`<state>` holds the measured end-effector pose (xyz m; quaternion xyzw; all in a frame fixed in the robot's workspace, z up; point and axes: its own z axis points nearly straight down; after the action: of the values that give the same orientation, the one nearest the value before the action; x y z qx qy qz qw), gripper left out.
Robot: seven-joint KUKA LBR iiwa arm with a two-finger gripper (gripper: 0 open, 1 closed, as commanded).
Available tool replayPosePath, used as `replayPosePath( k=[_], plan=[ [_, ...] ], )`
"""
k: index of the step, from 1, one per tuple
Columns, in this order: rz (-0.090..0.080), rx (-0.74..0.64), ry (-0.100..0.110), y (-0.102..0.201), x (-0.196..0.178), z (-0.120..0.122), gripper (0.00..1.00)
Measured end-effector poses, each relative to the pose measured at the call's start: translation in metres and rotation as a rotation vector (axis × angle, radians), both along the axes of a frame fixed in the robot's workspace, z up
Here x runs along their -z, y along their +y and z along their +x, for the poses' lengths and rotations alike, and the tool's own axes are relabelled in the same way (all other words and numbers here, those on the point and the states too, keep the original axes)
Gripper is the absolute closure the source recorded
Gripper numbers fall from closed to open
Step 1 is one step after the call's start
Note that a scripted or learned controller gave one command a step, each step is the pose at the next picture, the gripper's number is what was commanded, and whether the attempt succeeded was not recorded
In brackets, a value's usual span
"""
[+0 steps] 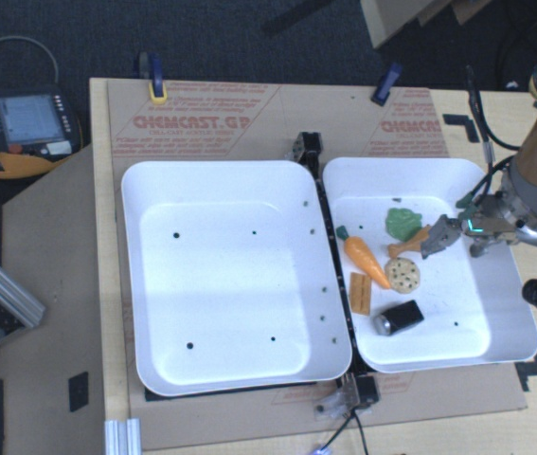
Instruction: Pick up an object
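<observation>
While the left bin (221,273) sat bare beside it, the right bin (457,335) held an orange carrot (366,260), a tan wafer (361,294), a round cookie (402,274), a black cylinder (399,317) and a green toy (402,223); the gripper (436,240), fingers narrowly parted, gripped nothing and hovered just right of the cookie.
</observation>
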<state>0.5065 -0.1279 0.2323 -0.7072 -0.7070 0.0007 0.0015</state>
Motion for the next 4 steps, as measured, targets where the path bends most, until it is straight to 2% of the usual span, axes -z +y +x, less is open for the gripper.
replayPosePath(
  k=[1,2,3,4],
  plan=[
    [0.0,0.0,0.0,0.0,0.0,0.0,0.0],
    [0.001,0.001,0.001,-0.005,0.052,0.008,0.0],
    [0.001,0.0,0.001,-0.004,0.113,0.005,0.0],
    [0.0,0.0,0.001,-0.003,0.147,0.005,0.0]
  ],
)
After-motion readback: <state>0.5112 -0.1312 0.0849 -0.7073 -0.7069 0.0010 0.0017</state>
